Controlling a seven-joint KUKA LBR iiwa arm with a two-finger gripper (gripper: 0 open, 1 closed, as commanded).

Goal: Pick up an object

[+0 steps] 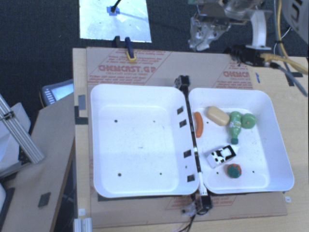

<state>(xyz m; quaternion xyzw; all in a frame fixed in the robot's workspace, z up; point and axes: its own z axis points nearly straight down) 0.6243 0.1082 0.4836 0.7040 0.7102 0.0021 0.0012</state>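
Note:
The right bin (270,129) holds several small objects. An orange carrot-like stick (198,123) lies against its left wall. Beside it rest a tan oval block (217,115), a green bottle (235,125) and a green ball (248,121). Nearer the front lie a black-and-white cow-patterned block (221,155) and a small green and red round toy (234,170). My gripper (203,37) hangs high above the bench beyond the far edge of the right bin, well away from all the objects, with nothing seen between its fingers.
The left bin (96,129) sits beside the right one, joined by a black clipped divider (190,139). A shiny metal sheet (114,12) lies beyond the bench at the back left. Cables (285,64) run along the back right.

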